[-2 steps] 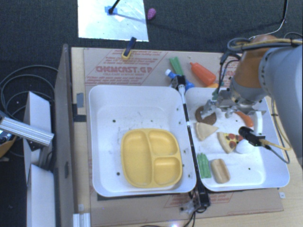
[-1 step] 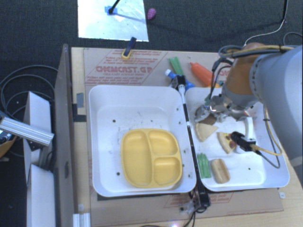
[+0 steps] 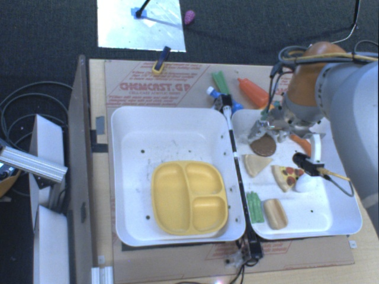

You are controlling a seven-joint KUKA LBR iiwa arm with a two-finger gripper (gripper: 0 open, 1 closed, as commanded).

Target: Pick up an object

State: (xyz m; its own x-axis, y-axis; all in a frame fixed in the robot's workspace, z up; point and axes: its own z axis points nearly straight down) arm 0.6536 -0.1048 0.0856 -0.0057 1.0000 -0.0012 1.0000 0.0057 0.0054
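Two shallow white bins sit side by side on the bench (image 3: 177, 78), which is covered by a printed cardboard sheet. The left bin (image 3: 136, 135) contains a yellow compartment tray (image 3: 189, 197) lying flat toward the near side of the bin floor. The tray has three compartments.

The right bin (image 3: 343, 215) contains several toy food items. A brown round disc (image 3: 263, 147) lies at the far left of the bin floor. Just in front of it lies a cream wedge (image 3: 256, 164). A pizza slice (image 3: 284, 176) lies to the right of the wedge, with a white rounded object (image 3: 305, 183) just beside it. A green ridged piece (image 3: 254, 207) lies along the near left wall, and a tan bread roll (image 3: 275, 213) lies just beside it. An orange piece (image 3: 300, 142) is partly hidden under the arm.

Behind the bins, on the bench, lie a green stick (image 3: 220, 81), an orange carrot-shaped piece (image 3: 253, 93) and a blue object (image 3: 216, 92).

The arm enters from the right and reaches over the far part of the right bin. The gripper (image 3: 269, 129) is positioned just above the brown round disc, near the dividing walls of the two bins. The state of the jaws cannot be determined: the wrist body and cabling block the view. No object is visibly held between them.
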